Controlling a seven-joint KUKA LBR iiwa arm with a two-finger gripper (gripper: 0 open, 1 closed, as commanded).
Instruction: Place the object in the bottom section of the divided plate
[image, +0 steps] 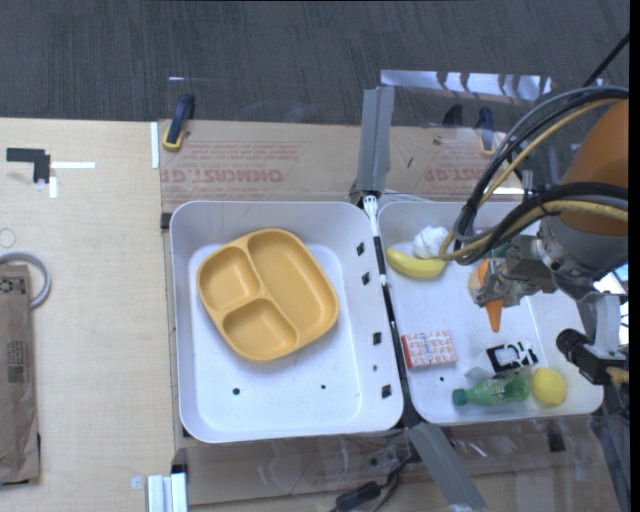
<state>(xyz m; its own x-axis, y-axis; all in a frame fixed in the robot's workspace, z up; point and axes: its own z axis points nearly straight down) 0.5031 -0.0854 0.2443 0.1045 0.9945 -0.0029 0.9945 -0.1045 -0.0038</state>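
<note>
The plate (268, 293) looks like smooth yellow plastic with a soft sheen. Both bins (290, 410) are white plastic, slightly glossy. The table (90, 300) is pale matt wood. Brown cardboard (260, 165) lies behind the bins, dull and printed. The banana (415, 264) and lemon (548, 386) look smooth, like glossy plastic.
</note>
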